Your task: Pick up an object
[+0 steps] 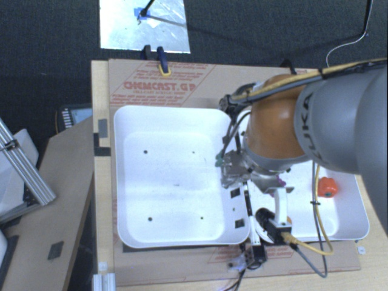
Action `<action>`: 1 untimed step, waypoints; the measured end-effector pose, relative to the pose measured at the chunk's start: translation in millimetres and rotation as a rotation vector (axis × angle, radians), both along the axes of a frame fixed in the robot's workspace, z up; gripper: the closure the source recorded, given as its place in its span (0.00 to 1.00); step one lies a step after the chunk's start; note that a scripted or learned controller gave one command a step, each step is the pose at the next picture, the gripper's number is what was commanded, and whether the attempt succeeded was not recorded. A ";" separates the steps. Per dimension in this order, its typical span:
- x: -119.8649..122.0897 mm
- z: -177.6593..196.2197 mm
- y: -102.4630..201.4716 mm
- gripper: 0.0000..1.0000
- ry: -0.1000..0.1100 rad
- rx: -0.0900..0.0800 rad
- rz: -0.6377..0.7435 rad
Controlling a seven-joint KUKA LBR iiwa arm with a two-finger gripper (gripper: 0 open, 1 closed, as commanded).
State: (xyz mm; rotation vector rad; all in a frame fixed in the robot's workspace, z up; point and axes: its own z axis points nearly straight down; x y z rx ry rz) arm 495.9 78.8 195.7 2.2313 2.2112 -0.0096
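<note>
The grey arm with its orange band (276, 126) fills the right of the frame, hiding most of the right white bin (345, 223). The left shallow white bin (130, 162) sits centre-frame. A small orange rounded object (327, 187) lies at right, just beside the gripper (267, 190); its opening cannot be told.

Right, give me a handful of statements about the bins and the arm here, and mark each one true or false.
1. The arm hangs over the right bin. True.
2. An orange object lies in the left bin. False: it lies in the right bin, near its right side.
3. The two bins sit on a cardboard sheet printed with red lettering. True.
4. The orange object is pressed against the arm's wrist. False: white bin floor shows between them.
5. The arm's band above the wrist is blue. False: it is orange.
</note>
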 end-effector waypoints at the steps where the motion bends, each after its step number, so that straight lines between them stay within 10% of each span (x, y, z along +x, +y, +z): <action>1: -8.9 15.4 -57.4 1.00 -0.006 0.002 0.004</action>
